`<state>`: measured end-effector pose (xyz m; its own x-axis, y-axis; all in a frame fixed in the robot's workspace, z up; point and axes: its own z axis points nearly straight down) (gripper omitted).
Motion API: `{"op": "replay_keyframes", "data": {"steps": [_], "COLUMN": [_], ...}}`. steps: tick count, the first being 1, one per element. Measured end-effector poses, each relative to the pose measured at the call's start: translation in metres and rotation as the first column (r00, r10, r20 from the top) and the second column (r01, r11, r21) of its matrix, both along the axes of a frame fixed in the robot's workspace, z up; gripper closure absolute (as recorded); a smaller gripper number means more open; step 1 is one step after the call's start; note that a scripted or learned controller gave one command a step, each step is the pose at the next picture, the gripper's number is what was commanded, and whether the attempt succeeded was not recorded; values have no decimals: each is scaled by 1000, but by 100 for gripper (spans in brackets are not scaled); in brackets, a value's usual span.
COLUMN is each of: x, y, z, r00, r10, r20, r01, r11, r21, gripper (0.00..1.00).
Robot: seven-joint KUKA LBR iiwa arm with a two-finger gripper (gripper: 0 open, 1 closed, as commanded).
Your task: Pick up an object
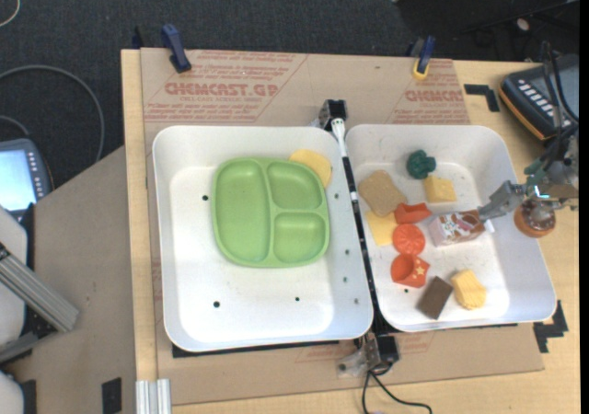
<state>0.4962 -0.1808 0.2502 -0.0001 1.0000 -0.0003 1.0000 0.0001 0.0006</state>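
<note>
My gripper [490,206] reaches in from the right, over the right bin [525,279]. Its tip lies at the right end of a clear wrapped packet with red print [455,227]; I cannot tell whether they touch. Left of the packet lie three orange-red pieces [409,240], a tan bread-like slice [381,192] and a flat yellow piece [380,231]. A dark green lump [421,163] and a yellow block [440,189] sit toward the back. A brown block [434,296] and another yellow block [468,289] lie near the front.
The left bin [184,283] holds a green divided plate [271,212] and a yellow piece [313,164] at its back right corner. A ridge [354,219] separates the bins. Blue and yellow clamps [175,46] hold the board at the back.
</note>
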Motion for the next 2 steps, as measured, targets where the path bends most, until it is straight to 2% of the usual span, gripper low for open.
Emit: {"op": "replay_keyframes", "data": {"steps": [1,2], "x": [-19,-15], "y": [107,73], "z": [-70,-153], "r00": [1000,1000], "r10": [10,0], "r20": [-10,7], "r01": [-10,0], "r11": [1000,1000], "r21": [7,-2], "gripper": [0,0]}}
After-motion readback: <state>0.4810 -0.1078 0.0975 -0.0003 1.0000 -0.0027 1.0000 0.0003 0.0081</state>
